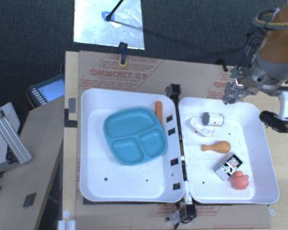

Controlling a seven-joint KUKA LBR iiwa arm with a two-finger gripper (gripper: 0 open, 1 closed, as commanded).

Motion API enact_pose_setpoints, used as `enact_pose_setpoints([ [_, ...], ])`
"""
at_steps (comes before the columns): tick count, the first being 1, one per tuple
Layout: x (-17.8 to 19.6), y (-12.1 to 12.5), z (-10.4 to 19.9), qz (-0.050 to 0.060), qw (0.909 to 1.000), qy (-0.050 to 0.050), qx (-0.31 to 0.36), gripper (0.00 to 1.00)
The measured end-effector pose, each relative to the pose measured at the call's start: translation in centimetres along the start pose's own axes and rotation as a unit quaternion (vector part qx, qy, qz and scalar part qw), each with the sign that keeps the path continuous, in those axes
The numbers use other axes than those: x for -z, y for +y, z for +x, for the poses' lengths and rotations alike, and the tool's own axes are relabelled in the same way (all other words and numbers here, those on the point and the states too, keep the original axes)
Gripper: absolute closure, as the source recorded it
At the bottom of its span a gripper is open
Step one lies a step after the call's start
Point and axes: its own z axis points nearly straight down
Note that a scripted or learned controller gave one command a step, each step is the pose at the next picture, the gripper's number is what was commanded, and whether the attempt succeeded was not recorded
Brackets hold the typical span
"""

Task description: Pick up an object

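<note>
"Where are you?"

"My gripper (pixel 230 96) hangs over the back edge of the right bin (pixel 265 142). I can't tell if it's open."

"What could go wrong?"

"The little can (pixel 213 119) lies on a white cloth (pixel 201 127). I might grab cloth, or the can rolls away."

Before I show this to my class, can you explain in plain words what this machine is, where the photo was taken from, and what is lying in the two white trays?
One camera looks down at a slant on a bench. The grey and orange machine at the upper right is a robot arm; its gripper hangs above the far edge of the right bin, with nothing seen between its fingers. The left bin holds a blue divided plate and an orange carrot-like stick beside it. The right bin holds a small cylinder by a white crumpled piece, a toy drumstick, a small black-and-white carton and a pink toy.
</note>
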Motion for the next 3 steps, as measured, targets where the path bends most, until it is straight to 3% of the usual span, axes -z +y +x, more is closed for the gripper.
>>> enact_pose_setpoints([
  [3,-4.5,-3.5,15.1,0.003,1.0000,0.002,0.004,1.00],
])
